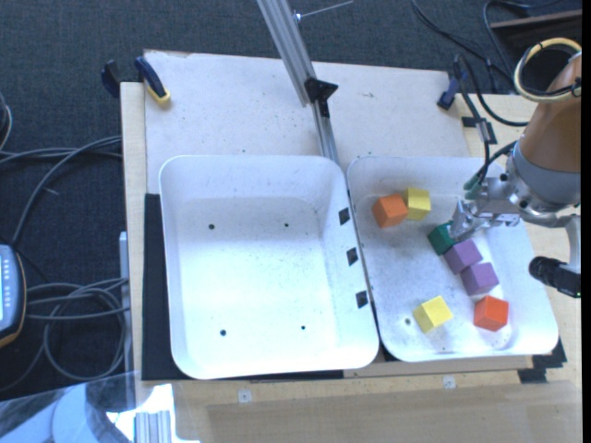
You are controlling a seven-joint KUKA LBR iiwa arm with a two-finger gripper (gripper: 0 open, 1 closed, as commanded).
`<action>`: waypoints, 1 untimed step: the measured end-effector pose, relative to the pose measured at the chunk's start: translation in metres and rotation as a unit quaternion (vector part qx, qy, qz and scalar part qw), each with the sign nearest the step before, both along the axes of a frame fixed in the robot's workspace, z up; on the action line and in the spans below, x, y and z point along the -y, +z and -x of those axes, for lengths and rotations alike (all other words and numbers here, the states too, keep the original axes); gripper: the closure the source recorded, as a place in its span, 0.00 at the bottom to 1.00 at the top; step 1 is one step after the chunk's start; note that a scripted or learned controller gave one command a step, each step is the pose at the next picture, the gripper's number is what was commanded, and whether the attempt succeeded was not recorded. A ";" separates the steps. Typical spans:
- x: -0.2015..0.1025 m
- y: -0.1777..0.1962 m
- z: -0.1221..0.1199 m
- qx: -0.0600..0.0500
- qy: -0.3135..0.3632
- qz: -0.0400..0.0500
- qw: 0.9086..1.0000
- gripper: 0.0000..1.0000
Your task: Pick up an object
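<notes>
The right bin (517, 344) holds several blocks: an orange block (390, 210) touching a yellow block (418, 202) at the back, a green block (440, 239), a purple block (463, 254), a second purple block (479, 277), a yellow block (432, 314) and an orange-red block (491, 313) near the front. My gripper (464, 221) hangs low over the bin, just above and right of the green block and behind the first purple block. Nothing shows between its fingers.
The left bin (175, 192) sits beside the right one. A slanted metal rail (295, 49) runs down to the gap between the bins. Clamps stand at the bench's back corners, and cables lie on the floor at the left.
</notes>
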State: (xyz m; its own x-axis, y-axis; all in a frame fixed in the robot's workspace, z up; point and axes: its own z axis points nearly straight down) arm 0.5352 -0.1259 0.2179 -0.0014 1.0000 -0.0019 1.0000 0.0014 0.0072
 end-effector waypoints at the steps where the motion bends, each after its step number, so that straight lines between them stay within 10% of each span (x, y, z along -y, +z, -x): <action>1: 0.002 0.064 -0.004 0.001 0.000 0.000 1.000 1.00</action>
State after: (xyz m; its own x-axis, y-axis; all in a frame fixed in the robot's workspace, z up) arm 0.5391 -0.1277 0.2823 -0.0017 1.0000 -0.0025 1.0000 0.0017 0.0091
